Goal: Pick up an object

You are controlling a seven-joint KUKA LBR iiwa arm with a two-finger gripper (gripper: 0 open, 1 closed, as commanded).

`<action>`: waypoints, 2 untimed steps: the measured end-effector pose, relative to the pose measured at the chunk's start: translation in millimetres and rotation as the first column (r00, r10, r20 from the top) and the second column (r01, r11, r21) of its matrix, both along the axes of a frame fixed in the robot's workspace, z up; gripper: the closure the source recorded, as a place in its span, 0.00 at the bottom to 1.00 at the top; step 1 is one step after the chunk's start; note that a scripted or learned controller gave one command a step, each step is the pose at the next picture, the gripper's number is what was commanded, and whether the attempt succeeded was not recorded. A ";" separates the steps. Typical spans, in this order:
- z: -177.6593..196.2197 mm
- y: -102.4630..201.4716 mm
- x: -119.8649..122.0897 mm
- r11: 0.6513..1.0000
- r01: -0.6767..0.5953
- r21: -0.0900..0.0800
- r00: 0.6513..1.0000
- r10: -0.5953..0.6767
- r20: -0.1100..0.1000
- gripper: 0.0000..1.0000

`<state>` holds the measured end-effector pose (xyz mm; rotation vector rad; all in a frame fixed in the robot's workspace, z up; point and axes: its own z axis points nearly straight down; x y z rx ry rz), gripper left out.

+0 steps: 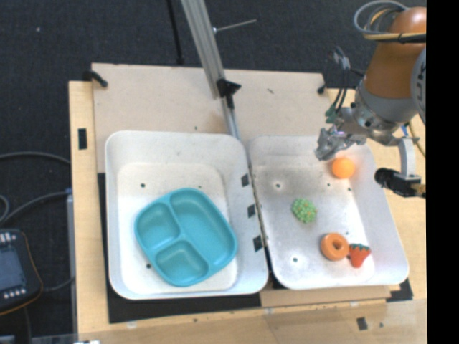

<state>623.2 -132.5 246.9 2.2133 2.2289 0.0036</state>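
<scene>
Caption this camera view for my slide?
Gripper above right bin near orange ball; teal tray in left bin.

Orange ball (343,168) — right bin's (287,264) far side.

Desk (158,99): pale wood top, light-edged. Floor (57,27): dark carpet with black cables (29,206) trailing at left. Metal rail (204,38): slanting down from the top to the desk. Handheld screen device (13,271): lower left. Lighting: even.

The round orange ball (343,168), knobbly green ball (304,210), orange ring (334,246) and red strawberry toy (359,254) stand apart; the ring and strawberry nearly touch.
</scene>
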 end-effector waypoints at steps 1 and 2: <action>10.2 53.2 1.3 1.000 -0.001 0.000 1.000 0.001 0.001 1.00; 15.3 107.2 11.0 1.000 -0.001 0.000 1.000 0.001 0.001 1.00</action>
